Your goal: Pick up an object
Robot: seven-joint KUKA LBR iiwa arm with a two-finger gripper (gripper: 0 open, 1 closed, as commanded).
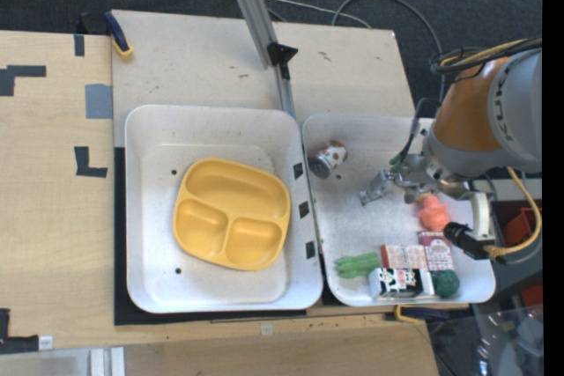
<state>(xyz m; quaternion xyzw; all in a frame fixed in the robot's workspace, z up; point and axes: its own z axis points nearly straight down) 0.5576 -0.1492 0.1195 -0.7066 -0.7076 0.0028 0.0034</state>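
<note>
you've got the arm (480, 123) coming in from the right over the right bin (352, 132), with the jaws (377, 189) hanging low above the bin's bare middle. the metal tips look slightly parted with nothing between them, so call them open and empty, though they're small and a bit blurred.

nearest candidates: the small round cup-like thing (330, 158) lies up and to the left of the jaws, near the bin's left wall, apart from them. the pink-orange lump (433, 213) sits down and to the right, just beside the wrist, partly tucked under the arm's hardware. either one looks like a short move; my guess is the cup is the cleaner target since nothing crowds it.

the bottom edge of the right bin is a cluster: green piece (356, 264), its long axis running left-right; cartons (419, 258); a black-and-white pack (398, 281); a dark green ball (446, 283). they're touching or nearly so, and that makes a bad grasp likely there.

the left bin (145, 189) holds a yellow divided tray (233, 213), well apart from the jaws, across the two bin walls.

hard to tell: the cup's orientation, upright or tipped, can't be made out. the lump's right side is hidden by the wrist. the exact height of the jaws over the bin floor isn't readable from this slant.
</note>
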